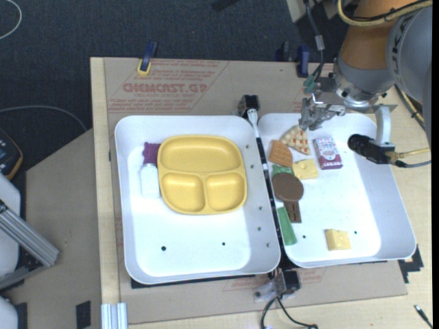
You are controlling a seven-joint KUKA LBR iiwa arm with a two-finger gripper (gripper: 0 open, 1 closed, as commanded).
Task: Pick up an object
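My gripper (311, 120) hangs over the far edge of the right bin (384, 204), just above a triangular pizza-like slice (297, 140). I see nothing held in it. Near the slice lie an orange-brown bread piece (280, 154), a pale yellow cheese block (306, 168) and a pink-red packet (327, 152). Closer to the front are a brown spoon-shaped toy (288, 190), a green stick (286, 226) and a small yellow cube (337, 239).
The left bin (137, 238) holds a yellow divided plate (202, 173), with a purple item (151, 152) and a white bottle (149, 181) at its left. A black clip (248, 104) sits between the bins at the back.
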